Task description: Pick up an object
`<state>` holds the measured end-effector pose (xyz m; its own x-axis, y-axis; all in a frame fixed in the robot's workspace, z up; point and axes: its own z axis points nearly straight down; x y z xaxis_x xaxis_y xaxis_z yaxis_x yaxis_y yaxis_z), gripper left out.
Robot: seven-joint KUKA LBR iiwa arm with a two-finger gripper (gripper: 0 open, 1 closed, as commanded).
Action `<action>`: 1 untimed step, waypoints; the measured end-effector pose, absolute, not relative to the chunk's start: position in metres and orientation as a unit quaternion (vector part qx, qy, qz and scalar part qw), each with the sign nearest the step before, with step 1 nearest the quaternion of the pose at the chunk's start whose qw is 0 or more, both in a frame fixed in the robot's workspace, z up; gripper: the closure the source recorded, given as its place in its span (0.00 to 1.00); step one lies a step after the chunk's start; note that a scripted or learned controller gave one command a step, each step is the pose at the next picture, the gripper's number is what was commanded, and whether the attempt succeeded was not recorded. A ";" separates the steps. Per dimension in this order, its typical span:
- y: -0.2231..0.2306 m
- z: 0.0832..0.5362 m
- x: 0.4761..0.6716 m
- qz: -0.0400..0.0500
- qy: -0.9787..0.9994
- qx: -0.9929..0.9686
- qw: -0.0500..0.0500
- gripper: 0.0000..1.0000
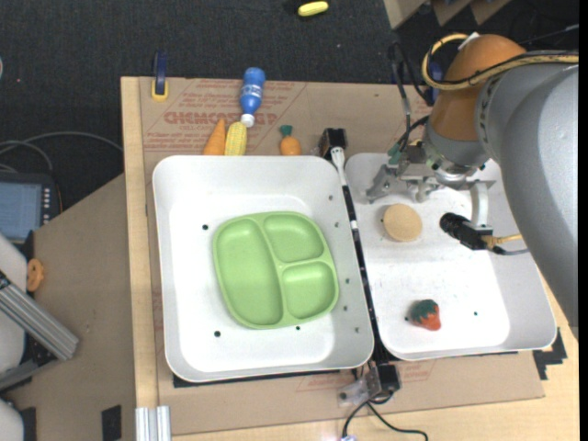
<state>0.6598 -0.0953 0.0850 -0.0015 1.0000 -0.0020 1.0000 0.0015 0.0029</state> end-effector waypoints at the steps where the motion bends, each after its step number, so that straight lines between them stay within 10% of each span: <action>1: -0.135 0.084 0.596 -0.002 0.705 0.709 -0.003 0.00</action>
<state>0.5962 -0.1350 0.0845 0.0054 1.0000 0.0005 1.0000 -0.0054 -0.0066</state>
